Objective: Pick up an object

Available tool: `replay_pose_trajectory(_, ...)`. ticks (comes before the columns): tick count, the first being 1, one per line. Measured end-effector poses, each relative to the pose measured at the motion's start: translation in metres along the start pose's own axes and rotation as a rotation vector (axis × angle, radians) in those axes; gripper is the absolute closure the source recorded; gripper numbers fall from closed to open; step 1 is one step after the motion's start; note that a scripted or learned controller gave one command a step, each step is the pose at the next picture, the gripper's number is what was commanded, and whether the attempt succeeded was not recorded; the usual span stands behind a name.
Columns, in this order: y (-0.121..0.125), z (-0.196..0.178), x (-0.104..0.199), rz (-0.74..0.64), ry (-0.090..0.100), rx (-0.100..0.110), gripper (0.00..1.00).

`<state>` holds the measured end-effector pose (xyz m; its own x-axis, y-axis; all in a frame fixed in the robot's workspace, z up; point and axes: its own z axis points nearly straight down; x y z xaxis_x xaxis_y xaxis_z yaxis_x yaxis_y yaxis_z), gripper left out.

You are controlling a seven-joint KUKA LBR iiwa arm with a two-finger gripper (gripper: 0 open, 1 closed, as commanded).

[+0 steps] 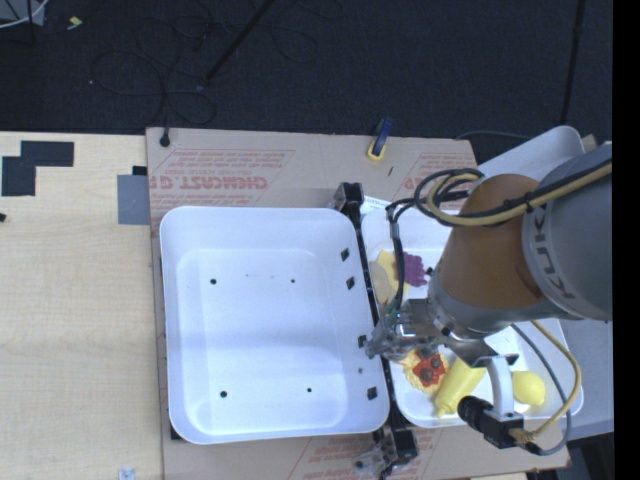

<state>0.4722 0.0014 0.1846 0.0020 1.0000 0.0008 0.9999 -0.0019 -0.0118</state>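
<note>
Where the bench [70, 298] gives way to the bins, the left bin [185, 268] comes first; nothing in it concerns the pick. My gripper [398, 336] sits low at the divide between the two bins, over the near-left corner of the right bin [572, 393]. Its opening is hidden among dark hardware; I cannot tell whether it is wide or closed, and I see nothing held.

Right bin contents, noted in order: a yellow and purple piece [396, 266] up beyond the gripper; an orange piece [428, 369] just beside the gripper, toward the near rim; a yellow piece [457, 388] touching the orange one; a yellow ball [529, 389] further right. My arm [495, 258] covers the bin's middle.

Assessment: the step in hand is the approach or descent onto a target, most likely the orange piece. Pick not yet confirmed. The next move calls for centring over that piece, closing squarely, then lifting straight up clear of the bin wall and the cables nearby.
</note>
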Motion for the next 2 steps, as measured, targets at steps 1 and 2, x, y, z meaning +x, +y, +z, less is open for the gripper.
replay_pose_trajectory(1, 0.008, -0.002, 0.026, -0.002, 0.0, -0.008, 1.0)
replay_pose_trajectory(2, 0.07, -0.147, 0.064, -0.008, 0.001, -0.027, 1.0)
